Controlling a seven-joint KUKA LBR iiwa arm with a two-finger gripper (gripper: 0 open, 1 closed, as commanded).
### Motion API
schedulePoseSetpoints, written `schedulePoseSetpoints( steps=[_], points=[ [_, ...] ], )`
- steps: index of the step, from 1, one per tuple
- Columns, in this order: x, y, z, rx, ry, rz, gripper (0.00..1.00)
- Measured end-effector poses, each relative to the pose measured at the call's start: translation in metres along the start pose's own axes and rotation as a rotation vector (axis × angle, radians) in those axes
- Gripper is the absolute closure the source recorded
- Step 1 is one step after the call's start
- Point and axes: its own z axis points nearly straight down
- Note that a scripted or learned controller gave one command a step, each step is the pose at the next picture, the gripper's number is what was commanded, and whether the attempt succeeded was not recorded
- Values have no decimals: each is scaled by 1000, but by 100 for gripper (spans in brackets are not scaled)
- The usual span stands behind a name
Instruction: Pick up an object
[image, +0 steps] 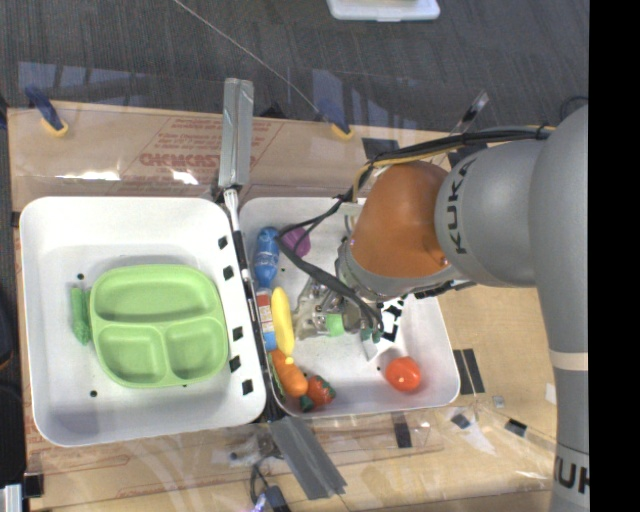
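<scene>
Down in the right bin (440, 385), your tool (335, 318) sits low among the objects, nothing lifted yet.

You cannot tell its state. The banana (283, 318) lies at its 9 o'clock, the tomato (403, 374) at 4 o'clock; the pick itself remains.

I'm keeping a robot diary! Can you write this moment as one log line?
arm: over right bin | pincer: low among toys | nearest: banana | tomato: untouched | green tray: left bin

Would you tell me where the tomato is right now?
The tomato lies in the right bin, near its front right corner, just below the gripper.
</scene>
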Motion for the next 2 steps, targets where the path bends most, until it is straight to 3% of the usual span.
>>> schedulePoseSetpoints(
  steps=[1, 2],
  points=[
    [-10, -24, -149, -4, -6, -147, 100],
    [-57, -69, 12, -8, 1, -673, 100]
  ],
)
